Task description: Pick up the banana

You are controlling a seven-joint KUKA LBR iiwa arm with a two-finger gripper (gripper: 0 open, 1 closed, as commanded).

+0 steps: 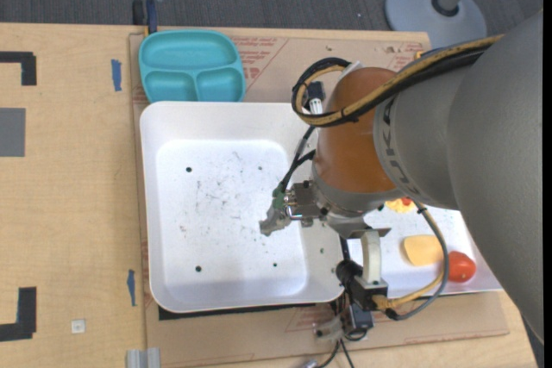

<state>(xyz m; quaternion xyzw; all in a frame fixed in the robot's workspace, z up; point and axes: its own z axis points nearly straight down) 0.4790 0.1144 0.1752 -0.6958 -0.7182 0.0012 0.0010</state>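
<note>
Grey arm (483, 125) looming large at 3 o'clock, orange band (354, 134) just right of centre.
Gripper (278, 218) low over the right side of the left white bin (172, 185), slightly toward 6 o'clock from centre; claw spread or pressed together, cannot tell. Pale yellow lump (421, 250) and red-orange round piece (461, 267) in the right bin (405, 276) at 4 o'clock, small yellow scrap (398, 204) peeking from under the arm just above them; cannot tell which, if either, is the banana. Teal divided tray (191, 65) at 11 o'clock, against the left bin's far rim.
</note>
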